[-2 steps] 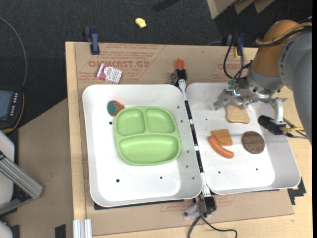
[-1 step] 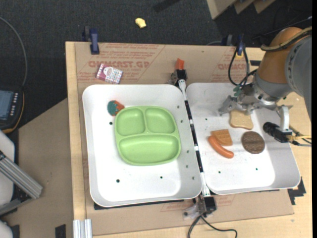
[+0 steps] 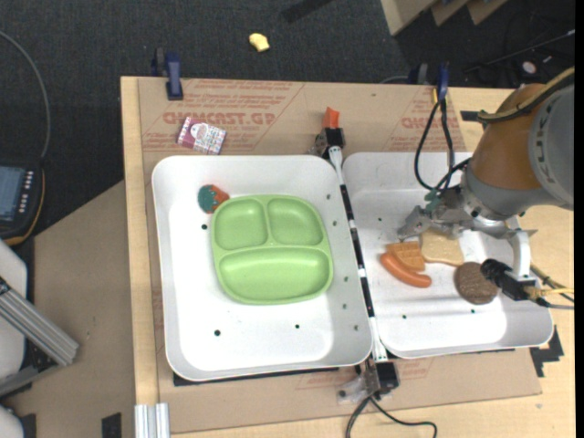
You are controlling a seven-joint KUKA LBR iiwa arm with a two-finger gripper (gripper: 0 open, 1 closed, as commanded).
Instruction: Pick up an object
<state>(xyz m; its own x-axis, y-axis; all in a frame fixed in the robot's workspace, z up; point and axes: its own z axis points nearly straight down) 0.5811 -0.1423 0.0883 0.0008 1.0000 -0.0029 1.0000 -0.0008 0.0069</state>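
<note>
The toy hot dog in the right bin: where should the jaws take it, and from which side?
Grip the toy hot dog across its narrow middle, coming from above. It lies flat and long, slanting in the right bin; its upper side touches the orange piece.

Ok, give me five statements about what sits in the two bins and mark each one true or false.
1. The green divided tray lies in the left bin. True.
2. The orange sausage-shaped piece lies in the left bin. False: it lies in the right bin.
3. A round brown disc lies in the right bin, to the right of the orange piece. True.
4. The small red and green item sits inside a compartment of the green tray. False: it lies on the bin floor by the tray's upper left corner.
5. The arm's gripper is over the left bin. False: it is over the right bin, near the tan slice.
</note>
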